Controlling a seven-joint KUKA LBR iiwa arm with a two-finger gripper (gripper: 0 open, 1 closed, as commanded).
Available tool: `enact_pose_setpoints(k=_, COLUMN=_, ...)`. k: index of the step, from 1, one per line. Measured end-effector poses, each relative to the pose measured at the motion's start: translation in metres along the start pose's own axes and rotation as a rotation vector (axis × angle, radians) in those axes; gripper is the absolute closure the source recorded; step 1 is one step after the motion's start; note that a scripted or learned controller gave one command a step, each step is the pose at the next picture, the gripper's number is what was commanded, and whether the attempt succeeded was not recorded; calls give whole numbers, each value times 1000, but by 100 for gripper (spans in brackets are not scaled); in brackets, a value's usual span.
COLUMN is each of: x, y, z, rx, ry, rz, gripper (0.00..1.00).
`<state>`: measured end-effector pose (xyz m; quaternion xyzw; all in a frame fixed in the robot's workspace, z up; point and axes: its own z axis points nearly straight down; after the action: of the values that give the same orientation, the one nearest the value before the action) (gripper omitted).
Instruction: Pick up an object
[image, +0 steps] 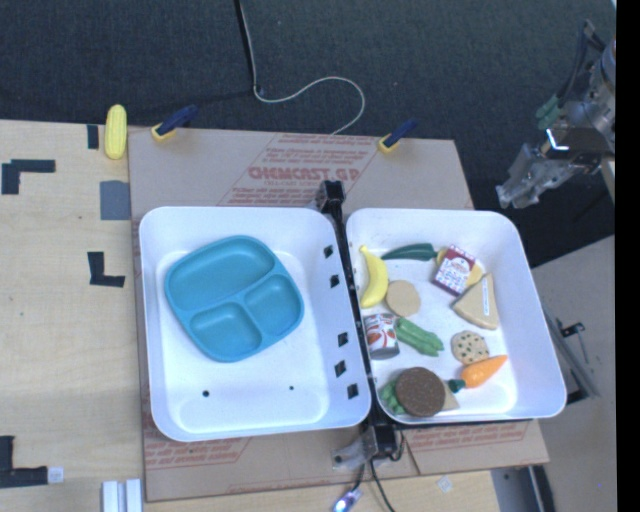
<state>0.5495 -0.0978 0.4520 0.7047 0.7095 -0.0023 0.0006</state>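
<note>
The right bin (525, 262) holds several toy foods: a yellow banana (373, 277), a green pepper (408, 252), a red carton (454, 269), a sandwich wedge (480, 303), a tan round cracker (403, 298), a small can (381, 335), a green pickle (419, 336), a cookie (468, 347), a carrot (484, 370) and a burger (419, 392). My gripper (530, 180) hangs at the upper right, outside the bin's far right corner and well above the bench. Nothing shows between its fingers.
The left bin (160, 235) holds a blue divided plate (233, 297). A toy corn cob (116, 131) lies on the bench at upper left. A white cable (300, 90) loops behind the bins, and yellow-blue clamps (175, 122) pin the cardboard.
</note>
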Motion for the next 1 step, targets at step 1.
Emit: enact_pose_setpoints(k=1, x=0, y=0, z=-10, rx=0, ry=-1, rz=0, gripper=100)
